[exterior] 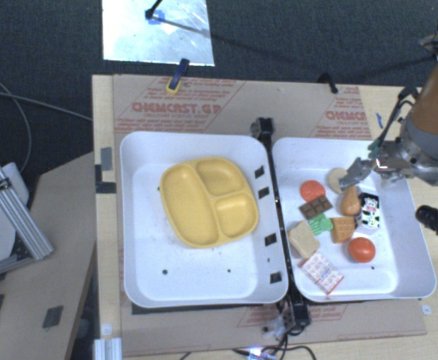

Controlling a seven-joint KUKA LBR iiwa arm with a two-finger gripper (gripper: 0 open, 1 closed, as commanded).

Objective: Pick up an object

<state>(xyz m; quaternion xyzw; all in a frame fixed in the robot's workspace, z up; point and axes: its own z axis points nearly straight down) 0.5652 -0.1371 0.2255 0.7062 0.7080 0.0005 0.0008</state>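
White right bin (406, 276) holds the toy-food pile, orange oval piece (350, 200) at its far edge | grey gripper (356, 171) hovers just above it, finger state unclear | nothing lifted, grasp and pickup remain.

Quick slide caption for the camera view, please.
KUKA arm's gripper hovers over toy food in the right bin; a yellow divided plate sits in the left bin.
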